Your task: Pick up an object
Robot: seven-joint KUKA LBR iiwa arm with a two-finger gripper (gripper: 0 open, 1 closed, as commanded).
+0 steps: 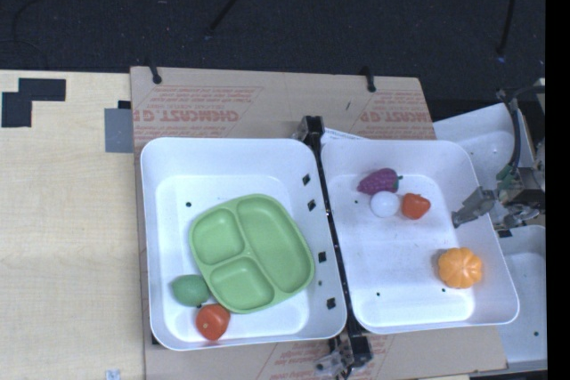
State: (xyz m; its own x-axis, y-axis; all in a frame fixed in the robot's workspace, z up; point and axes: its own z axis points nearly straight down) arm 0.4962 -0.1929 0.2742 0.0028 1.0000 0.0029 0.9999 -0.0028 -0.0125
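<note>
Where end effector hangs, orange fruit just below-left

gripper: grey metal, angular, small
wrist hardware: dark, with pale and greenish bits
cable: thin, dark, curving

1. The two white bins are looking like smooth, slightly glossy plastic.
2. The green divided plate is showing matt plastic.
3. The table is showing pale wood grain.
4. Printed cardboard is lying beneath.
</note>
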